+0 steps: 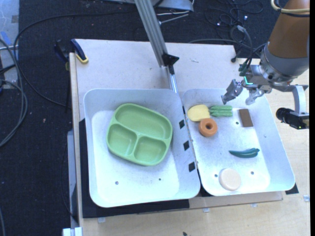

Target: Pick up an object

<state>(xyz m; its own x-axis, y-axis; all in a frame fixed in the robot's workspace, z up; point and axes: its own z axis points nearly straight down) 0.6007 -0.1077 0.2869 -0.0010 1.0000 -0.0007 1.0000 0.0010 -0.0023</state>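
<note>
The grey arm's two-finger gripper (241,91) hangs over the far part of the right white bin (275,146), its jaws apart with nothing between them. Just near and left of them lies a green ridged bean-like piece (221,111), touching a yellow rounded lump (197,113) — and an orange ring-shaped toy (208,127) sits just near of those two. A small brown rectangular block (245,117) lies just near of the jaws. Nearer in the same bin are a dark teal pepper-shaped toy (244,153) and a cream round disc (230,179). The left white bin (98,181) holds a light green three-compartment plastic tray (140,134). No readable writing can be made out.
</note>
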